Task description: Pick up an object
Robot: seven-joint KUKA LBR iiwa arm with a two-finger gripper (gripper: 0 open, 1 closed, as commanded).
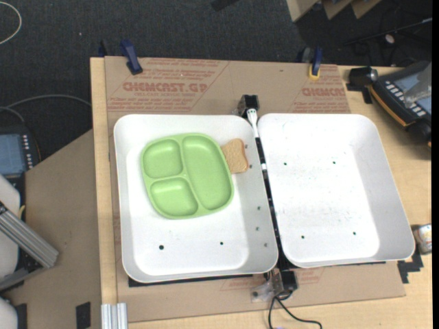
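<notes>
A light green divided plate with three compartments lies in the left white bin, toward its upper middle. A tan piece that looks like a slice of toast rests against the plate's right rim, near the wall between the two bins.
The right white bin sits beside the left one on a cardboard-covered bench. Blue and yellow clamps hold the board's far edge. A black and orange device lies at the far right.
</notes>
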